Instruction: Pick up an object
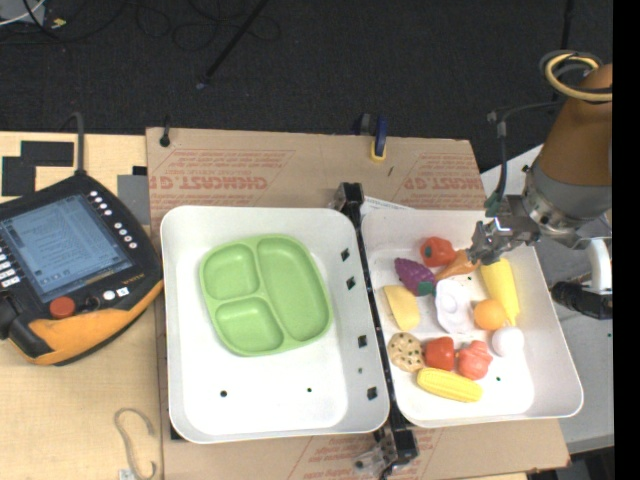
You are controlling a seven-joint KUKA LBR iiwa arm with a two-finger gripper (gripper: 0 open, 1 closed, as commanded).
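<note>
The right white bin (pixel 555 368) holds several toy foods. Among them are a red tomato (pixel 437 250), a purple eggplant (pixel 413 273), an orange carrot piece (pixel 460 265), a long yellow piece (pixel 500 286), a white item (pixel 455 303), an orange (pixel 490 314), a yellow wedge (pixel 402 308), a cookie (pixel 405 350) and a corn cob (pixel 448 384). My gripper (pixel 490 242) hangs low over the bin's far right part, just above the carrot piece and the top of the long yellow piece. Nothing visibly hangs from it.
The left white bin (pixel 200 388) holds a green divided plate (pixel 265 295). A black divider (pixel 365 308) runs between the bins. A teach pendant (pixel 70 263) lies left of the bench. The grey and orange arm (pixel 580 158) comes in from the right.
</note>
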